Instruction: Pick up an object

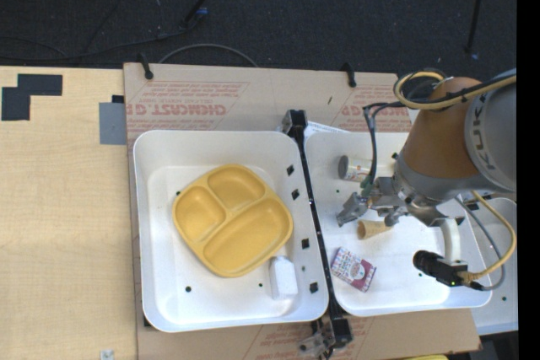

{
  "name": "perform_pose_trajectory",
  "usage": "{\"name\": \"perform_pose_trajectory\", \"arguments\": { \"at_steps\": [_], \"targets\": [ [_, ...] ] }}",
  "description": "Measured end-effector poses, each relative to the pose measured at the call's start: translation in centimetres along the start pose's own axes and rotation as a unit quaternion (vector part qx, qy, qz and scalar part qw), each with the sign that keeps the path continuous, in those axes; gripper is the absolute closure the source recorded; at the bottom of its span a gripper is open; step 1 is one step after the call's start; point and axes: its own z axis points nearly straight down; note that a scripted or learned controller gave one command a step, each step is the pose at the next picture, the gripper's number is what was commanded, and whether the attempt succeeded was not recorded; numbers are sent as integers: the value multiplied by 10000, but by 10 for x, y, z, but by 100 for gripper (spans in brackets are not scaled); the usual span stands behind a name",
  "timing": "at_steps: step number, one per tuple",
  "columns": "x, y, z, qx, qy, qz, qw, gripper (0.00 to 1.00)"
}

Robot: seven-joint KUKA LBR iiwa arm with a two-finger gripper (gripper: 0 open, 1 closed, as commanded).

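Gripper [361, 208] sits low in the right bin [472, 299], just beside a small tan cone [371, 228]; can't tell whether the jaws are spread or pressed together. A pink packet [352, 269] lies nearer the front, and a yellow divided tray [233, 219] fills the left bin [160, 282]. Best bet: centre over the cone and close across its narrow body, not the tip.

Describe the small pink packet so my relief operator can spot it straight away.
Start at the right-hand white bin, the one the arm reaches into. Look to its front left area, close to the divider between the bins, below the gripper. The packet lies flat there, a small pink and white rectangle with a printed face, unlike the tan cone-shaped piece just above it.
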Motion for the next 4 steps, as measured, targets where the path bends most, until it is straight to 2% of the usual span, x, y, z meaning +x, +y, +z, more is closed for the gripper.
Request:
{"name": "perform_pose_trajectory", "arguments": {
  "at_steps": [1, 2, 3, 4],
  "targets": [
    [-2, 1, -12, -12, -2, 25, 10000, 100],
    [-6, 3, -55, -46, -9, 9, 10000, 100],
    [-7, 3, -72, -39, -7, 5, 10000, 100],
    [38, -7, -65, -19, 3, -17, 10000, 100]
  ]
}}
